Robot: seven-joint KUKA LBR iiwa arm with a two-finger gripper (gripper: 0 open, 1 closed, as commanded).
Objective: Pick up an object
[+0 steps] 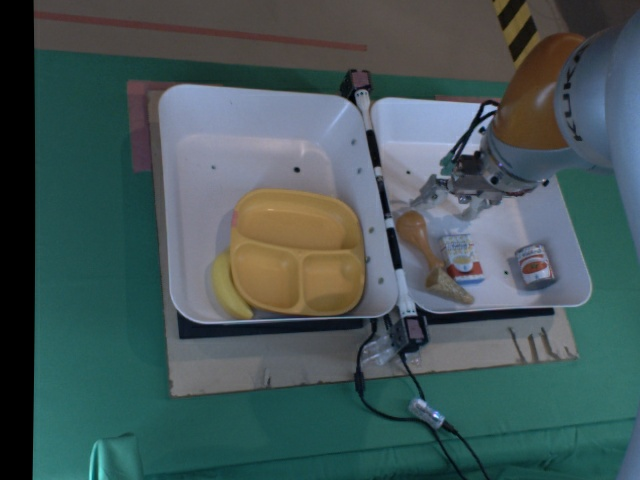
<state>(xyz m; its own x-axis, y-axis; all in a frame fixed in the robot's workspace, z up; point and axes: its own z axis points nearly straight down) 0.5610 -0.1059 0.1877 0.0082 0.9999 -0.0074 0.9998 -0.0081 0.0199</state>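
Three small things lie in the right bin beneath me: a wooden spoon by the divider, a little carton beside it, and a small can nearer the right wall. My end effector hangs over the bin's middle, just above the carton and spoon, pinching nothing that I can see; whether it is spread or pressed together I cannot tell. The left bin holds a yellow tray and a banana. My worry is the crowding: spoon and carton lie so near that a descent could land between them, nudge one aside, or catch both badly. The can might roll away.
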